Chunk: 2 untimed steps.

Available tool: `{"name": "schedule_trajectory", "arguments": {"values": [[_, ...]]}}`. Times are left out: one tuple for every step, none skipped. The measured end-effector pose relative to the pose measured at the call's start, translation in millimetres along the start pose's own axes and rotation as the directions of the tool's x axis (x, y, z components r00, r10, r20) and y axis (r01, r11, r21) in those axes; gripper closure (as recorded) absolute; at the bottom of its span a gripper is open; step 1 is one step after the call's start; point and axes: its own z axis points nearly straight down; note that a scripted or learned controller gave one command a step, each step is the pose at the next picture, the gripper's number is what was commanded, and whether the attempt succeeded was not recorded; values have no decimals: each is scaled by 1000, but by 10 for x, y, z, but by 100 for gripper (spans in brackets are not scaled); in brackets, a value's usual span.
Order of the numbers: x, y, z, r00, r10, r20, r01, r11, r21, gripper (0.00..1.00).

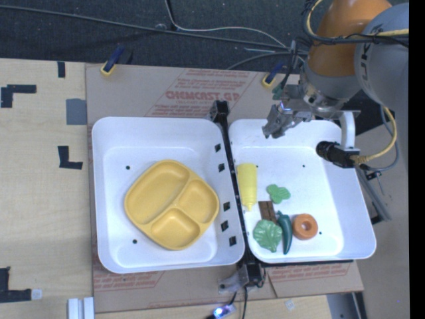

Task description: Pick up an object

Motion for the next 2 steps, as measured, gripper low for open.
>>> {"name": "schedule_trajectory", "arguments": {"values": [[513, 4, 151, 1000, -1, 0, 1, 1000, 1, 100], [1093, -94, 126, 1000, -3, -1, 3, 1000, 0, 100]]}}
